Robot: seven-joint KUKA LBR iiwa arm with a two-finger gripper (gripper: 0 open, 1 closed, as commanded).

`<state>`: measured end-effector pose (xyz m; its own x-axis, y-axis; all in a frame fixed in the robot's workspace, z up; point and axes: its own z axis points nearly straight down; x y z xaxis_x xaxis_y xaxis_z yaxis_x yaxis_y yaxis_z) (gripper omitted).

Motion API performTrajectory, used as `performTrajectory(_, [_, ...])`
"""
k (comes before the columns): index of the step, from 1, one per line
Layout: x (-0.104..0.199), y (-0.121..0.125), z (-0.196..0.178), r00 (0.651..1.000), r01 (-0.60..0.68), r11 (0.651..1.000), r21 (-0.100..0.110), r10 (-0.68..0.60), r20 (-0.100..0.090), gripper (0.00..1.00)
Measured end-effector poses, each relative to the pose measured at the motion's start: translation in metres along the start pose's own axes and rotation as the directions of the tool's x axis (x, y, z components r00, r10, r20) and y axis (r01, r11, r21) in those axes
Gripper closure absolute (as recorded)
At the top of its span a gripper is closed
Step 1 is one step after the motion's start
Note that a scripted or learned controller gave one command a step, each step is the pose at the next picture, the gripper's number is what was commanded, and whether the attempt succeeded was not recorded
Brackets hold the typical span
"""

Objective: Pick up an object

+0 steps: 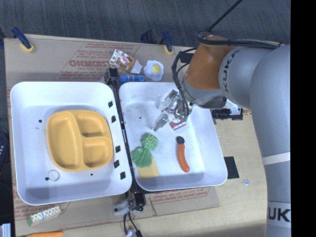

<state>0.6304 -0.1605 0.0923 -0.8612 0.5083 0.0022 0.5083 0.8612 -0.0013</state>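
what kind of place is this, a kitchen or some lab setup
Most likely a robotics lab bench, not a kitchen: an industrial arm reaches over two white bins, the cardboard beneath is held by clamps, and the food, like the carrot, looks like toys.

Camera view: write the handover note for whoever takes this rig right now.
End effector: low over the right bin, upper middle; grip state unreadable, nothing seen held.
Right bin: carrot right of centre; green toy and yellow block near the left wall.
Left bin: yellow tray.
Done: nothing lifted.
Left: grasp and lift one object; the carrot lies apart from the others.
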Motion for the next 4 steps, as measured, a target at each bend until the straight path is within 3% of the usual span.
performTrajectory(1, [0.014, -0.005, 0.000, 0.905, 0.425, 0.905, 0.000, -0.425, 0.000, 0.00])
performTrajectory(2, [0.006, 0.053, 0.000, 0.834, 0.552, 0.834, 0.001, -0.552, 0.004, 0.00])
performTrajectory(3, [0.064, 0.030, -0.034, 0.793, 0.609, 0.793, 0.001, -0.609, 0.002, 0.00])
performTrajectory(4, [0.108, -0.045, -0.003, 0.830, 0.558, 0.830, 0.001, -0.558, 0.010, 0.00])
